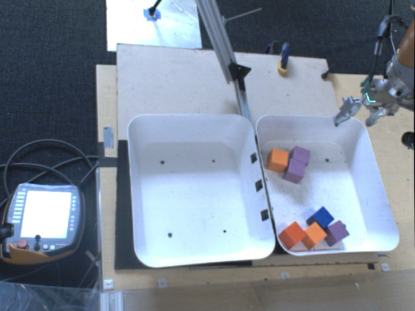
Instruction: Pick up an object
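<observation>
Approach step, nothing grasped yet. Pincer (pixel 360 109) hovering at the far right corner of the right bin (pixel 376 173), above the rim, fingers spread apart with nothing between them. Candidate objects all lower-left of pincer, inside the right bin: orange cube (pixel 278 159) touching a purple block (pixel 297 163), well apart from pincer toward the bin's left wall; farther down, near the bin's front edge, a tight cluster of blue cube (pixel 321 216), purple cube (pixel 337 232) and two orange cubes (pixel 305 234), touching one another. Left bin (pixel 142 173) far to pincer's left, on the worktop (pixel 194 76). Next move likely: travel inward over the bin, centre over one block, descend, close. Orange-purple pair probably easier, fewer neighbours; cluster risky, crowded blocks likely blocking finger entry.
</observation>
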